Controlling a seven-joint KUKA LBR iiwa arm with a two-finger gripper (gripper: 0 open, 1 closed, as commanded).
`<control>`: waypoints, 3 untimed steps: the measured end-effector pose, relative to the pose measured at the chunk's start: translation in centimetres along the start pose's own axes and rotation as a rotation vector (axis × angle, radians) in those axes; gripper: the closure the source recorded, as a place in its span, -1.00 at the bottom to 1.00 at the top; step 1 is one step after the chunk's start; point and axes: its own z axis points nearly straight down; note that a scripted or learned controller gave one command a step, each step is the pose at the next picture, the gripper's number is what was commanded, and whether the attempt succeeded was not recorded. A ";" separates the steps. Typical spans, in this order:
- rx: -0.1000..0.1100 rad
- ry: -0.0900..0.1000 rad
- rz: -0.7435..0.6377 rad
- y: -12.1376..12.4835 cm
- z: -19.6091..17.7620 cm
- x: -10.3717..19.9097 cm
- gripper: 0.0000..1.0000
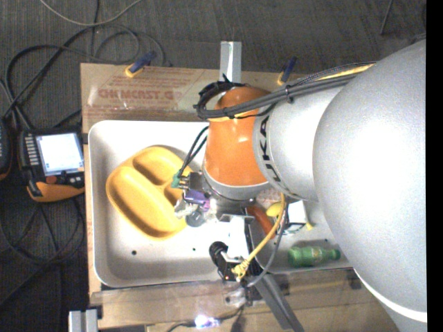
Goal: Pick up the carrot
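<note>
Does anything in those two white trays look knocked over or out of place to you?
Nothing looks spilled or broken. The yellow divided tray sits askew in the left bin, turned at a slant to its walls. A green bottle lies on its side in the other bin. The carrot is mostly hidden under the arm.

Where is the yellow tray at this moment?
The yellow tray lies in the left bin, toward its left side, just left of the arm's orange band.
</note>
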 end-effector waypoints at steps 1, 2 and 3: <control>-0.001 -0.001 -0.233 -1.4 0.8 8.4 1.00; -0.019 -0.001 -0.298 -0.7 6.0 8.3 1.00; -0.002 -0.001 -0.192 -0.9 4.2 8.3 1.00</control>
